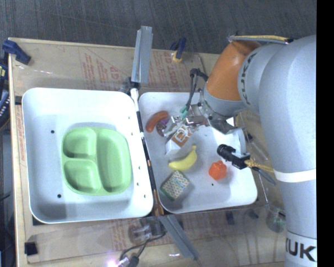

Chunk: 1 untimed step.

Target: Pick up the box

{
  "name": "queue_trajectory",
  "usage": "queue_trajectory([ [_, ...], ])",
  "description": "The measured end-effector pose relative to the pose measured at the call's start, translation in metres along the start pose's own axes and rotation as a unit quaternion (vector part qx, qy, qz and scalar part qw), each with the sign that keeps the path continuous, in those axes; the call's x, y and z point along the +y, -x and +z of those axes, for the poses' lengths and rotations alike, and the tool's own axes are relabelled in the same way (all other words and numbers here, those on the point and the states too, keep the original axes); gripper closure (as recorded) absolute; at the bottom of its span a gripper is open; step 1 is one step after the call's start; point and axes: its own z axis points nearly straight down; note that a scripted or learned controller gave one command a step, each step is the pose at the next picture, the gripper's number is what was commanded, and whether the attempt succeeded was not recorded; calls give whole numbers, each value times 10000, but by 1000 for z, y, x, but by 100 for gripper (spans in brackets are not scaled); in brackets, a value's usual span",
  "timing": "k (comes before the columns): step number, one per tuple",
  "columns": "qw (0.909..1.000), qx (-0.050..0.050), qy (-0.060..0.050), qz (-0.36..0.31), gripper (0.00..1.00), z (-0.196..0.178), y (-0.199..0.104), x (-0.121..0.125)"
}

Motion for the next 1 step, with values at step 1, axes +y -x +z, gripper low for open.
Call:
queue_trajectory([
  [1,9871,-8,8,-1599,0,-16,-6,25],
])
